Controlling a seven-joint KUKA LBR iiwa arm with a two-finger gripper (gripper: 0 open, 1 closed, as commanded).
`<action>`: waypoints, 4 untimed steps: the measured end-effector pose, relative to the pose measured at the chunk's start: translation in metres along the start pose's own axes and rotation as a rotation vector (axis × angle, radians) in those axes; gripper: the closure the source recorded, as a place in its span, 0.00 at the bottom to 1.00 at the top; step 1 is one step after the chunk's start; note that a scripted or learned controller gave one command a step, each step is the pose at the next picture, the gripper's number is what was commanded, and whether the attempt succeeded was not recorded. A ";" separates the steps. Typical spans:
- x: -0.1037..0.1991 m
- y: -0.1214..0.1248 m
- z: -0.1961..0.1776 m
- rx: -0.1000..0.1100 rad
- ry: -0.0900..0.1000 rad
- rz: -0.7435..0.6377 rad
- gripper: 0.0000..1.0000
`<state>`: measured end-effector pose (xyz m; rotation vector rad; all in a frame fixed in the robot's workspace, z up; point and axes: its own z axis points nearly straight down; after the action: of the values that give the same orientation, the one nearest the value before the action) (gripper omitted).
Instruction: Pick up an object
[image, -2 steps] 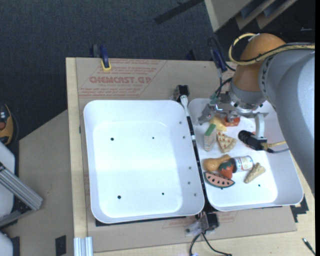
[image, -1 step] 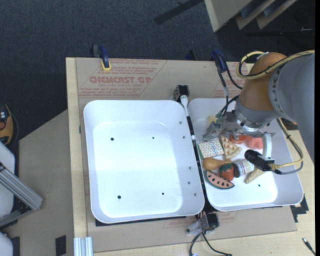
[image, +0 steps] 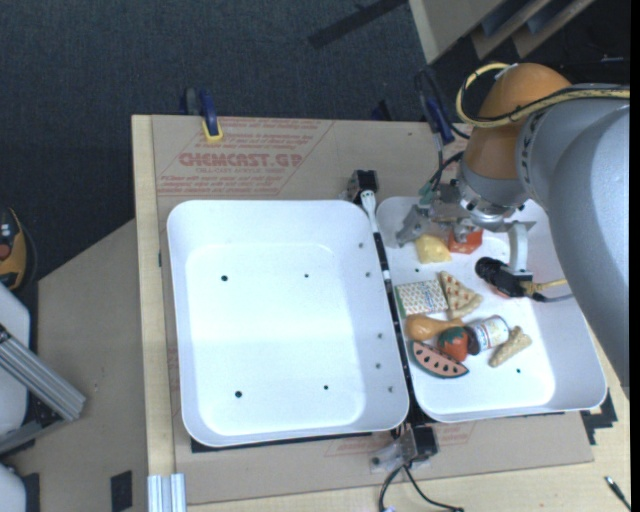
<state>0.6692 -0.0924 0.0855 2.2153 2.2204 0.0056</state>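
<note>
Gripper low in the right bin, frame's upper right
Nothing lifted yet; it hangs by a yellow wedge, perhaps cheese; its opening cannot be told.

Arm extended in from the right, with the gripper over the far end of the right bin, just above a yellow block and a red item. Nearer in that bin lay a waffle, cracker, pear, tomato, watermelon slice, can and bread piece, bunched close together. Left bin sat right alongside.
</note>
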 end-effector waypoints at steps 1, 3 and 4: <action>0.000 0.003 -0.019 -0.014 -0.002 -0.001 1.00; -0.023 -0.109 -0.031 0.014 0.003 0.005 1.00; -0.037 -0.193 0.000 0.009 0.002 0.008 1.00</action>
<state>0.4761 -0.1294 0.0847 2.2295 2.2168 -0.0020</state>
